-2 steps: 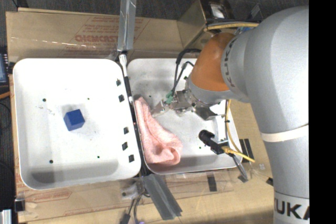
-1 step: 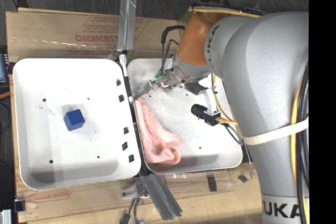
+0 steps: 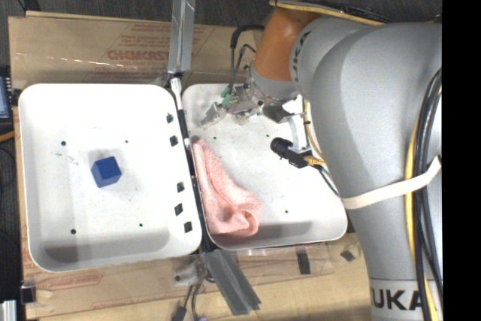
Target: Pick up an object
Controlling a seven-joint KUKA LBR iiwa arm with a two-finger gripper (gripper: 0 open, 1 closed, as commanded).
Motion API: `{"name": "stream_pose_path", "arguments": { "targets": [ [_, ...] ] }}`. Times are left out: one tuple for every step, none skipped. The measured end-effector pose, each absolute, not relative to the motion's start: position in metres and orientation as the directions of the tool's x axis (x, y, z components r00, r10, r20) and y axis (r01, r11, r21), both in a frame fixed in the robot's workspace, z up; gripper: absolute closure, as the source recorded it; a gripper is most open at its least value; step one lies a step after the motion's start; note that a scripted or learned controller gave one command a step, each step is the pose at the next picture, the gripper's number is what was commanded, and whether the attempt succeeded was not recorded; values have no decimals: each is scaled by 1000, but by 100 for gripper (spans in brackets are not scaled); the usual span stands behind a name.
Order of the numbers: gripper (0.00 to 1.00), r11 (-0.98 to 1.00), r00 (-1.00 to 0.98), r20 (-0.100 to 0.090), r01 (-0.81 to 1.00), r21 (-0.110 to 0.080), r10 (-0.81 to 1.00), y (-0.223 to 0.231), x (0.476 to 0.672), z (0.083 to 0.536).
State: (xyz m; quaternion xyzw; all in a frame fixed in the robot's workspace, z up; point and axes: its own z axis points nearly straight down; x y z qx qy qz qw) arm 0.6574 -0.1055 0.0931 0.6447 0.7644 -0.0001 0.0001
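Steel-grey arm (image 3: 376, 124) comes in from the right and bends down over the right bin (image 3: 316, 231), its orange band (image 3: 274, 49) sitting just above the wrist. The hand (image 3: 229, 107) is low in that bin's far left corner, close to the rim and to the divider between the two bins. Whether its fingers are spread or pressed together I cannot tell; the metal parts there blur into a small tangle, and nothing is visibly pinched between them.

A pink cloth (image 3: 224, 195) lies crumpled along the left wall of the right bin, running from about the middle down to the near left corner, well apart from the hand. The white floor to its right is open up to the arm's bulk. In the left bin (image 3: 45, 105) a blue cube (image 3: 106, 171) sits alone, left of centre, with free room on every side and well clear of the rims.

The arm's broad body covers the right bin's right edge and the bench (image 3: 98, 41) beyond it. A black fitting (image 3: 289, 150) below the wrist is hard to make out.
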Motion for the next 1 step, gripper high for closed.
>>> {"name": "stream_pose_path", "arguments": {
  "targets": [
    [0, 61, -61, 1, 998, -4, 998, -151, 600, 122]
  ]
}}
